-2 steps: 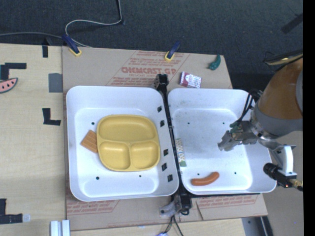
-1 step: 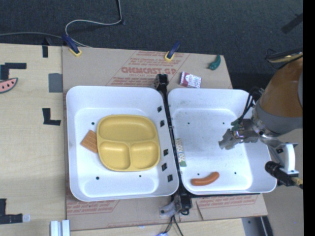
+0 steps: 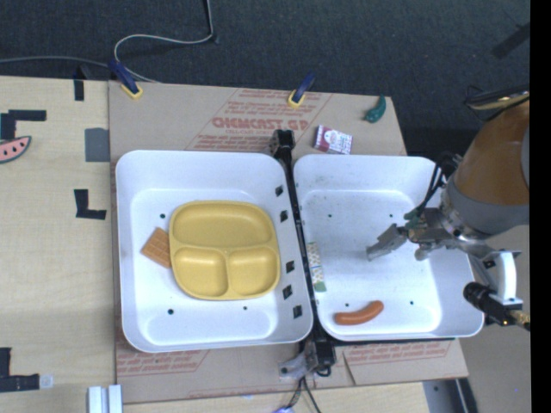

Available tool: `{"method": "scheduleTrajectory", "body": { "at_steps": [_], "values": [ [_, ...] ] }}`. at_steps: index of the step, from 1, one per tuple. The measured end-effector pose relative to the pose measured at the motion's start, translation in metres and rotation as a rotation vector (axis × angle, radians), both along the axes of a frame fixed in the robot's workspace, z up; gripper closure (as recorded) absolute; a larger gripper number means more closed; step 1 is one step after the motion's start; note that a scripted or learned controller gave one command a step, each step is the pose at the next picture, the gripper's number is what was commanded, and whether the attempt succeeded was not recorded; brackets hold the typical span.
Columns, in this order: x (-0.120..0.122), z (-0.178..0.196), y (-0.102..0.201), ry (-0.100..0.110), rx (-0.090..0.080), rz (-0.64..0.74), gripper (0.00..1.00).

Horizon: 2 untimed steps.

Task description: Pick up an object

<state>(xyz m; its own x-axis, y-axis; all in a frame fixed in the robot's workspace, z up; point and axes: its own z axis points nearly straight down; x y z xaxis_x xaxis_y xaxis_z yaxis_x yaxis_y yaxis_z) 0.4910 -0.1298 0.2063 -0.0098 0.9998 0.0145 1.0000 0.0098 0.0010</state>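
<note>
Nothing is lifted yet: the claw hangs over the right bin, and whether it is spread or pressed together I cannot tell; nothing shows in it. The likeliest target, a sausage, lies near that bin's front wall. The cardboard on the counter bears red lettering, seemingly "CHEMCAST".

Both white bins are looking like smooth, slightly glossy plastic. The yellow divided tray, well left of the jaws, is showing a satin plastic sheen. The cardboard sheet beneath is looking matt; the sausage is possibly glossy.
</note>
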Motion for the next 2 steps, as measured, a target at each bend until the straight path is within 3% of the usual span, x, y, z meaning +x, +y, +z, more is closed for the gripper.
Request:
{"method": "scheduleTrajectory", "body": {
  "at_steps": [1,2],
  "values": [
    [0.003,-0.098,0.012,0.005,-0.013,-0.009,0.00],
    [0.003,-0.121,0.033,0.000,-0.018,-0.012,0.00]
  ]
}}
